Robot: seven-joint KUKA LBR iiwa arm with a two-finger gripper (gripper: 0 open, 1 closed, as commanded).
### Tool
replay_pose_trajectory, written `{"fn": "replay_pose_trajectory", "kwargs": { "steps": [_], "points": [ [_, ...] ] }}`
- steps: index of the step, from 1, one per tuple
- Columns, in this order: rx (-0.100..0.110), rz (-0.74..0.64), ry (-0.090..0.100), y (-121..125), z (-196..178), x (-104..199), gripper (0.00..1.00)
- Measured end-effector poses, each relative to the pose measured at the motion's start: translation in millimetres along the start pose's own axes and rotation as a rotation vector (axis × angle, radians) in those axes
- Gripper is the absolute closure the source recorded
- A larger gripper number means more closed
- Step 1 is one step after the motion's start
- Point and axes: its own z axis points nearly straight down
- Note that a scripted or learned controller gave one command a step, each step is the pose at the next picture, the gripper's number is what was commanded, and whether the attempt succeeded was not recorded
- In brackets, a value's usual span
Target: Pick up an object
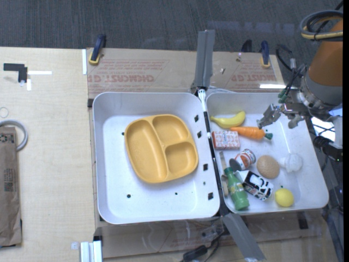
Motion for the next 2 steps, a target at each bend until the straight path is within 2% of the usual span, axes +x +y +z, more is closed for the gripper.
{"fn": "replay_pose_trajectory", "kwargs": {
  "steps": [1,2],
  "points": [
    [-0.011,-0.177,-0.003,49,112,28,0.00],
    [-0.016,-0.174,-0.002,51,101,27,1.00]
  ]
}}
